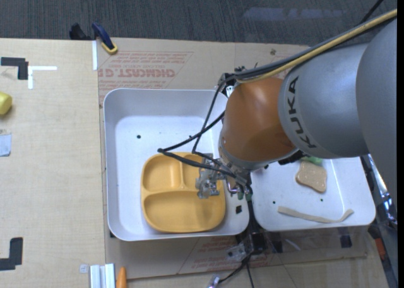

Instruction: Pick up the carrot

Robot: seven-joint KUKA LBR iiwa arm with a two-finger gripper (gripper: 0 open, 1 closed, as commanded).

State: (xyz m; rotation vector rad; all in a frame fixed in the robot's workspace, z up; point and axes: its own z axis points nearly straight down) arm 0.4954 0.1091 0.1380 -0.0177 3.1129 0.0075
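A: Start at the near edge. Where is the carrot?

B: The only carrot-coloured thing is an orange sliver [120,274] at the very bottom, lying on the bench just beside some white strips [101,275], in front of the left bin [113,154]. It is cut off by the frame, so I cannot tell whether it really is the carrot.

A: And the gripper?

B: The gripper [214,184] hangs over the right edge of the yellow divided plate [170,208], which sits in the left bin. Whether it is open or closed I cannot tell; cables and glare blur it. Nothing can be seen in its hold.

A: So which way would it have to go?

B: If the sliver is the target, it lies toward the camera and to the view's left of the gripper, beyond the bin's front wall. What shows of it points roughly front-to-back.

A: Anything in the right bin [353,214]?

B: A long pale strip [315,216] lying left-to-right, and behind it a bread slice [312,176]. Neither looks like a carrot, though the orange band [252,122] of the arm covers part of both bins.

A: Farther back?

B: A yellow object [4,103] at the left edge and a blue clamp [104,37] at the cardboard's far corner.
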